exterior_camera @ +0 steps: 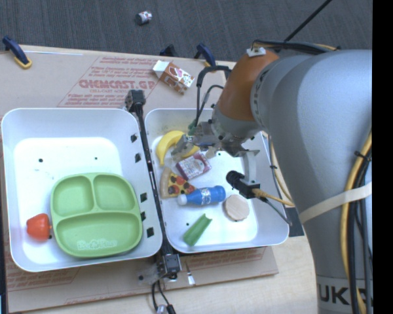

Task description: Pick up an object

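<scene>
Hovering low over the right bin (268,231), the pincer (195,144) sits at the end of the grey arm (314,129), just under its orange band (242,87). Whether its jaws are open or closed, I cannot tell; the wrist hides them from this angle. Right beside the pincer, to its left, lies the yellow banana (168,142), touching or nearly so. Just below the pincer sits a red-and-white packet (192,167), and below that a pizza-slice toy (175,187). Further down is the blue bottle (204,195) lying on its side, with a round tan disc (236,208) to its right and a green wedge (196,230) lower still. Well off to the pincer's left, the other bin (26,129) carries 1 green divided plate (96,214) with 3 compartments and a red tomato (38,226) beside it. Above the pincer, outside both bins, a small carton (173,76) rests on the cardboard sheet (85,77).
</scene>
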`<action>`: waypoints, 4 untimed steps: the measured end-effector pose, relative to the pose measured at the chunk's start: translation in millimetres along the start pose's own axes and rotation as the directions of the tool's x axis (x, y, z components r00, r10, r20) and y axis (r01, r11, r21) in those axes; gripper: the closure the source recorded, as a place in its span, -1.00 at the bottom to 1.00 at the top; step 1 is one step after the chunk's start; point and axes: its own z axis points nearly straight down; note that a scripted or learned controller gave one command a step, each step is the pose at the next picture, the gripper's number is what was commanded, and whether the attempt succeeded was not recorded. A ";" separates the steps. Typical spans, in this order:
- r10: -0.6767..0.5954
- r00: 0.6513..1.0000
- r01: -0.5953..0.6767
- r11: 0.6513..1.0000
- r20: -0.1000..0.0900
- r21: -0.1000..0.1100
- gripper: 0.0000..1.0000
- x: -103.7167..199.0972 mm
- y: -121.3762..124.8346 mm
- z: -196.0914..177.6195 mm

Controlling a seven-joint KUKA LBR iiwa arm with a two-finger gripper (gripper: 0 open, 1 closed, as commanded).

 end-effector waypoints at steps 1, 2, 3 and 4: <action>-0.003 1.000 0.003 1.000 0.000 0.000 1.00 0.1 0.4 -10.8; -0.003 1.000 0.003 1.000 0.000 0.000 -1.00 0.1 0.4 -10.7; -0.006 1.000 0.006 1.000 -0.001 -0.001 1.00 0.6 0.8 -21.1; 0.000 1.000 0.000 1.000 -0.001 -0.004 1.00 74.7 15.7 -101.8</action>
